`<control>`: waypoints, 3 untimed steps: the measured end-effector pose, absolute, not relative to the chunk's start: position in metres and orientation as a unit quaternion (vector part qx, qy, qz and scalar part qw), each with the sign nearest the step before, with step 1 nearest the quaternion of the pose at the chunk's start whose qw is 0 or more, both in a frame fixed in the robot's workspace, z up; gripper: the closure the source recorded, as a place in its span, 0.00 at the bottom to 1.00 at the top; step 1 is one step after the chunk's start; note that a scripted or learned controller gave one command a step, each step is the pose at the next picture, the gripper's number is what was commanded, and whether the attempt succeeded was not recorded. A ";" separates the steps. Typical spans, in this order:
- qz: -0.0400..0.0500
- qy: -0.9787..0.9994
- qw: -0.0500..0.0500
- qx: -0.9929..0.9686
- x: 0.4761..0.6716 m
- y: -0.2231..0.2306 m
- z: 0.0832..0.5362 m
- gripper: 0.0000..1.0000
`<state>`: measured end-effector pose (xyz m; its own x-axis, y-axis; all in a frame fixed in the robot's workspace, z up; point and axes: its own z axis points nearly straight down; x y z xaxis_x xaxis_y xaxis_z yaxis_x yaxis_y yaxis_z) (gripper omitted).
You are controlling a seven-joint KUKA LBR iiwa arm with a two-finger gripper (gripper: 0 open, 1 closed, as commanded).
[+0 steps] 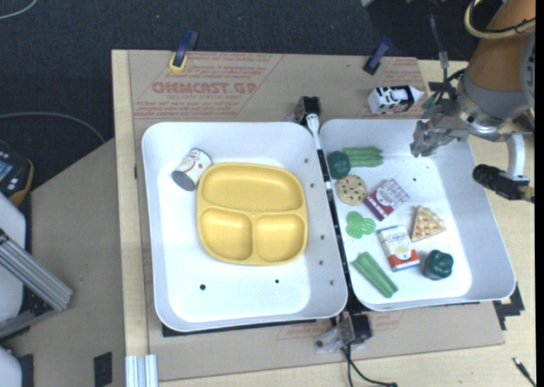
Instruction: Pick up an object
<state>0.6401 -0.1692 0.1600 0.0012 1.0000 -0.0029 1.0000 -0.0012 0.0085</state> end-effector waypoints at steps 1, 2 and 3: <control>0.002 0.708 0.004 0.707 0.651 -0.167 0.216 1.00; 0.001 0.707 0.002 0.707 0.652 -0.167 0.226 1.00; -0.001 0.708 -0.002 0.706 0.635 -0.116 0.216 1.00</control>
